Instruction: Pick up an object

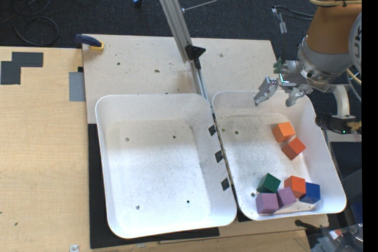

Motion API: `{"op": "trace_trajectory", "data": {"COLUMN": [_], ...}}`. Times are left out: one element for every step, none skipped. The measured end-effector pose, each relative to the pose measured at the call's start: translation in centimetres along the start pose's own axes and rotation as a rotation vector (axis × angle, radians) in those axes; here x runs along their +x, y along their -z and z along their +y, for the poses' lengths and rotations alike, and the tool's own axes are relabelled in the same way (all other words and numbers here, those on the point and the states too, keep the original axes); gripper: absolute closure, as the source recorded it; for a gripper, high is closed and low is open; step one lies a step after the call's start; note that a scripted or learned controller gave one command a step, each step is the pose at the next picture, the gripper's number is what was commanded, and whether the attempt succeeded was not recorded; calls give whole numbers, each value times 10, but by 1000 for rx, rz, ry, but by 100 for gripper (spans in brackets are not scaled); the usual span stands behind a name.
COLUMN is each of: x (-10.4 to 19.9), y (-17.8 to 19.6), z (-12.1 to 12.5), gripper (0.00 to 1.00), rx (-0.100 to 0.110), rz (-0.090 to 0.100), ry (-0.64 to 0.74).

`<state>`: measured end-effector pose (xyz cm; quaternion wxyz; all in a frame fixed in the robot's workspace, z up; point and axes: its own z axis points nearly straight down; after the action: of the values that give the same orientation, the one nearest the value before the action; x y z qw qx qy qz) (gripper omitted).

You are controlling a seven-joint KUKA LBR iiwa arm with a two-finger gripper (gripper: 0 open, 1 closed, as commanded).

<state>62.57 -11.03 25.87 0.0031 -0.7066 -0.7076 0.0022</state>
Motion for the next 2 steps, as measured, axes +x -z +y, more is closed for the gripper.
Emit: {"op": "trace_trajectory", "data": {"x": [0, -9], "y": [3, -56], "z": [1, 2], "gripper": [0, 0], "rx": [-5, 1], "rz": [-1, -1], "ry": [0, -2]}}
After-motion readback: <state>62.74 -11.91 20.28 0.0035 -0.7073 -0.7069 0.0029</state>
